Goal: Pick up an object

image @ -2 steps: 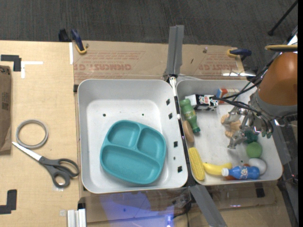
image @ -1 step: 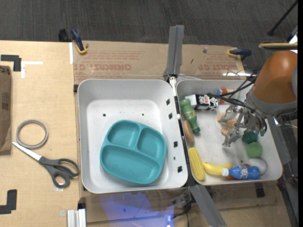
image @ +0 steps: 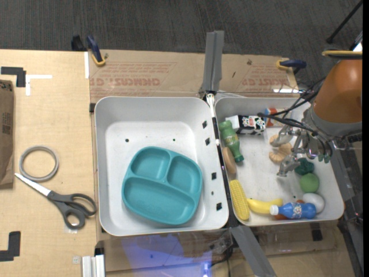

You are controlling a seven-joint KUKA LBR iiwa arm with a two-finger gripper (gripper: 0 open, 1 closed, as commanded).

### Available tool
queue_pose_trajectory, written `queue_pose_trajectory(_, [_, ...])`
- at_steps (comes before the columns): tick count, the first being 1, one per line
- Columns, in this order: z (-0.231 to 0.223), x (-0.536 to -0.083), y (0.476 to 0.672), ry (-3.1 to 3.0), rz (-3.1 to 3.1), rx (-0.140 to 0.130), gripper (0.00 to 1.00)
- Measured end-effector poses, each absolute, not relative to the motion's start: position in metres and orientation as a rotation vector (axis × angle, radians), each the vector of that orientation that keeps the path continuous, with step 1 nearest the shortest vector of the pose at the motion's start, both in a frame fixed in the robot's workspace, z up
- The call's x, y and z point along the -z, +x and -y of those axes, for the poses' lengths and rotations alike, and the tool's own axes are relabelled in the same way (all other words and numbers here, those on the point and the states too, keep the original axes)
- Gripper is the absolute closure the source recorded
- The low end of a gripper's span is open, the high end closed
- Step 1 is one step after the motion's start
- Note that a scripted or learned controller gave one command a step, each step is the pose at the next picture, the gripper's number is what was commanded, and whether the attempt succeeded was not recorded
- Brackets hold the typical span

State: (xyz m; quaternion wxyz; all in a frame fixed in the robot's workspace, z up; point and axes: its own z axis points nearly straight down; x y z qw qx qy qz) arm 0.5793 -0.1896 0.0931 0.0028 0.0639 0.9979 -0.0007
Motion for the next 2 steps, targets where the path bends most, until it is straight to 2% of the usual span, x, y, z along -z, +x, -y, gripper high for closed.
queue_pose_trajectory(1, [0.222,-0.092,0.508,0.319,-3.123,0.0,0.0])
queue_pose_trajectory(2, [0.185,-0.094,0.481,0.587,-3.075,0.001,0.0])
